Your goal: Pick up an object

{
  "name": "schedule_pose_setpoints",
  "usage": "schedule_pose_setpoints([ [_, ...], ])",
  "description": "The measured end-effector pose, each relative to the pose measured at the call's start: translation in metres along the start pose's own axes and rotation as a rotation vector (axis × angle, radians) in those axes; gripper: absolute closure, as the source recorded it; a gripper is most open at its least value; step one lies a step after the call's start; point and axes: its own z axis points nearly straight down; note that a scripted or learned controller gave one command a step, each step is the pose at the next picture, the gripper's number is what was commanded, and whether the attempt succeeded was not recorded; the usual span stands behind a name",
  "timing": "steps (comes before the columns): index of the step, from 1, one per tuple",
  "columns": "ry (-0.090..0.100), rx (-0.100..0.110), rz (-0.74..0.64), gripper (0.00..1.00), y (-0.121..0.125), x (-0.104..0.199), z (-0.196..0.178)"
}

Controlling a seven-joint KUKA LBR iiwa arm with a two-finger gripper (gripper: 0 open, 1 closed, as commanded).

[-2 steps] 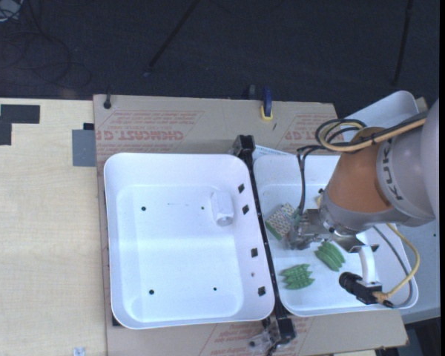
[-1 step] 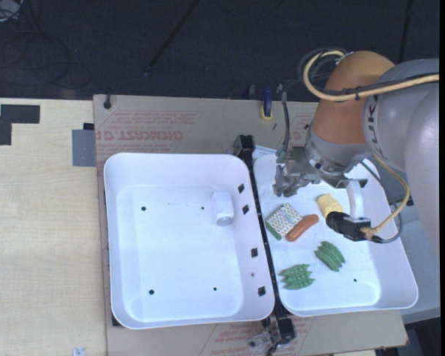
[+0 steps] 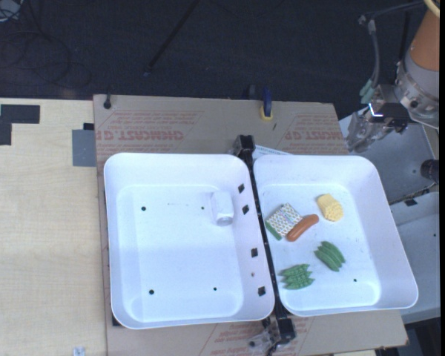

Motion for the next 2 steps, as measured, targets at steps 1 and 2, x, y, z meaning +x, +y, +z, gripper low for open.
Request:
schedule_pose_setpoints([
  [1, 0.004, 0.005, -0.008, 1.0, 0.056, 0.044, -0.097],
  [2, 0.006, 0.038, 0.0, 1.0, 0.022, 0.02, 0.148],
])
